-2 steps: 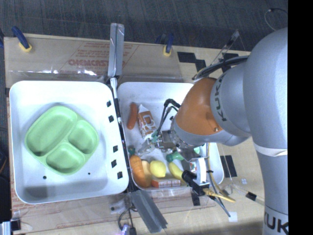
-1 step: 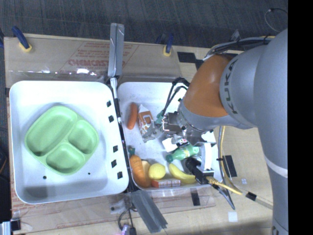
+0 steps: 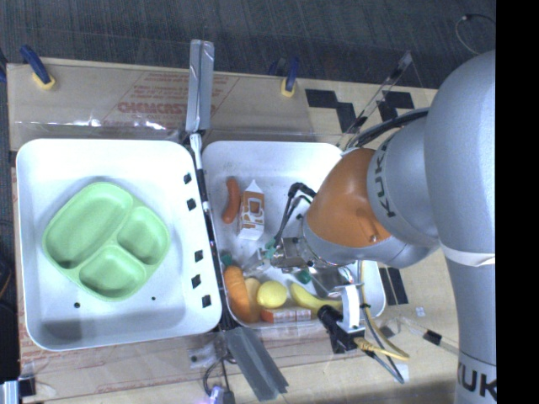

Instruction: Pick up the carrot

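Carrot (image 3: 237, 293) sits just left of the gripper (image 3: 290, 255), jammed against the right bin (image 3: 278, 151) wall with a lemon (image 3: 271, 294) and banana (image 3: 307, 296) crowding it. Can't tell how wide the gripper is. My guess: it snags the lemon or clips the wall.

The arm (image 3: 396, 200) covers the right bin's (image 3: 253, 154) right half. Gripper (image 3: 290, 255) finger state is indeterminate. The banana (image 3: 307, 297) is partly hidden.
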`<state>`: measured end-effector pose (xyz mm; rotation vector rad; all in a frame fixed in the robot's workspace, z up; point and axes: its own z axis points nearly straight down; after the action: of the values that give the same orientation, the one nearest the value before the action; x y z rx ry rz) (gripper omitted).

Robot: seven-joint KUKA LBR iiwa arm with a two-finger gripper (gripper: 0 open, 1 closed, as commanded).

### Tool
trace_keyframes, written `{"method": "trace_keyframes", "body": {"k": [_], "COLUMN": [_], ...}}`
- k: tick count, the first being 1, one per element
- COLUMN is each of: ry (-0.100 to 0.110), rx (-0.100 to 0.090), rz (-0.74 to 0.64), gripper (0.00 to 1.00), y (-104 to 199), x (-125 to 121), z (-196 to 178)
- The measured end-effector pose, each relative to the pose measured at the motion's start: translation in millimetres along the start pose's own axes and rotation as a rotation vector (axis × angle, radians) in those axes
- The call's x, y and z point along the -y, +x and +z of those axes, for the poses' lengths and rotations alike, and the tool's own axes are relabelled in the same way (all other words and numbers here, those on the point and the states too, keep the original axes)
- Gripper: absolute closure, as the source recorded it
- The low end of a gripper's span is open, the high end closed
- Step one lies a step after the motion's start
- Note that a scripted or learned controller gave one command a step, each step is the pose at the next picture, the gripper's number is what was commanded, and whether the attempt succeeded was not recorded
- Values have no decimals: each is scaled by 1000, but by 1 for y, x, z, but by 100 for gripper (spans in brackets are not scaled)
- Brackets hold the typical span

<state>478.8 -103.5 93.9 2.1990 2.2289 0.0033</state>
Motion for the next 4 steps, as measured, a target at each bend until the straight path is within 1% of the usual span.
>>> {"method": "trace_keyframes", "body": {"k": [1,2,3,4], "ry": [-15,-18,-4,8], "rx": [15,13,1,-8], "rz": [-351,-540,-547,-352], "gripper": [0,0,100,100], "y": [2,-2,1,59], "x": [-4,-6,-2,-102], "z": [-4,-5,-12,-98]}}
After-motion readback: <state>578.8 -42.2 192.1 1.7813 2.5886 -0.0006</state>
